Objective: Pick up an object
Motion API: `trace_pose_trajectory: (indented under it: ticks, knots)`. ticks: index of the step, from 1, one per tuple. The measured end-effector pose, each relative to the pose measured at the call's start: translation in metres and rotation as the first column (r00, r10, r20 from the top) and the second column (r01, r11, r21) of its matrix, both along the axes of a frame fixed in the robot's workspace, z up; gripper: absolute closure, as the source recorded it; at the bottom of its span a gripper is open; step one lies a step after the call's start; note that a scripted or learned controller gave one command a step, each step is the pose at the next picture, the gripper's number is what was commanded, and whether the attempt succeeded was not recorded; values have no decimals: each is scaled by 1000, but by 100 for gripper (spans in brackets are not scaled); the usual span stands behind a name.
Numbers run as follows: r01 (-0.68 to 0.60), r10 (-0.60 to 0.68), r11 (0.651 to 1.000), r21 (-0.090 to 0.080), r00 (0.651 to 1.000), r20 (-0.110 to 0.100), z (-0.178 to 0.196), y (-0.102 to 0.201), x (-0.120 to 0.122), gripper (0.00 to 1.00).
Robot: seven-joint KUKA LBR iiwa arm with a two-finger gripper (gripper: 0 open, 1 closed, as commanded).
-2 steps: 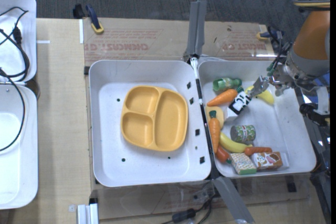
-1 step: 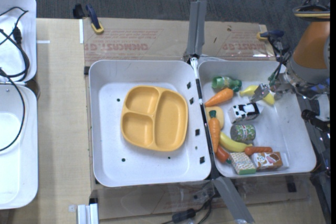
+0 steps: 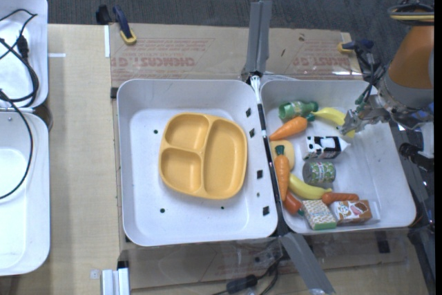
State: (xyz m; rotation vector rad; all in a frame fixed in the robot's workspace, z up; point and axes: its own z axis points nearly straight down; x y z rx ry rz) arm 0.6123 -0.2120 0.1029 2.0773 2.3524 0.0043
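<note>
I look down at a slant on a desk (image 3: 76, 148) that carries two shallow white bins side by side.

The left bin (image 3: 131, 169) holds a yellow tray (image 3: 204, 155) with three compartments, lying flat near the bin's middle.

The right bin (image 3: 387, 176) holds a cluster of toy food along its left half. Near its far edge lie a green bottle (image 3: 297, 109) and, just beside it, a yellow banana (image 3: 330, 116). An orange carrot (image 3: 290, 128) lies tilted below the bottle. A black and white carton (image 3: 323, 144) sits near the bin's middle, with a round tin (image 3: 319, 173) just below it. A second carrot (image 3: 282, 173) lies along the bin's left wall. Another banana (image 3: 305, 188) curves below the tin. At the near edge two small boxes sit side by side, a green box (image 3: 319, 215) and an orange box (image 3: 355, 211).

My arm (image 3: 414, 65) comes in over the right bin's far right corner. My claw (image 3: 353, 122) is low by the right end of the first banana. I cannot tell how the claw is set, nor whether it touches the banana.
</note>
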Motion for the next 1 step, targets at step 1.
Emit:
trace_pose_trajectory:
  ticks: [1]
  knots:
    - [166,-166,986,-2,986,-5,138,51,45,100]
